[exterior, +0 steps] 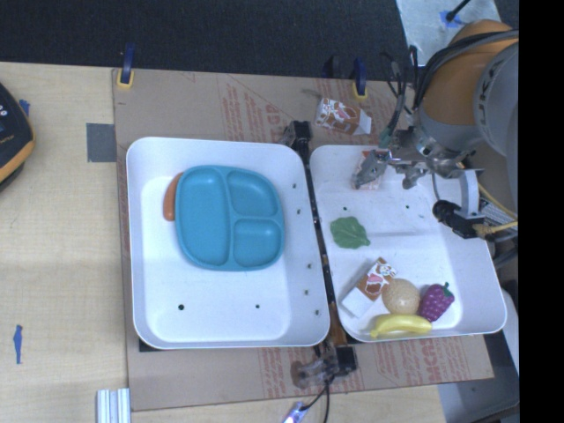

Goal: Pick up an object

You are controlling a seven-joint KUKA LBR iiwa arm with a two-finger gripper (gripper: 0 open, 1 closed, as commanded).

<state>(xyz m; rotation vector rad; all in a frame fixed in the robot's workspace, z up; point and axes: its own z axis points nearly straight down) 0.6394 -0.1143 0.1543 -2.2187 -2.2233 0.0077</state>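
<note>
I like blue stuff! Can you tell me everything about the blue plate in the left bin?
The blue plate looks like smooth plastic with rounded corners and three sections: one big, two smaller. It lies flat in the left bin, towards the far side. An orange thing peeks out from under its left edge.

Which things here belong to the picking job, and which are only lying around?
For the job: gripper, green leaf, banana, grapes, potato, small carton.
Lying about: blue tray, wrapper outside the bins.
</note>
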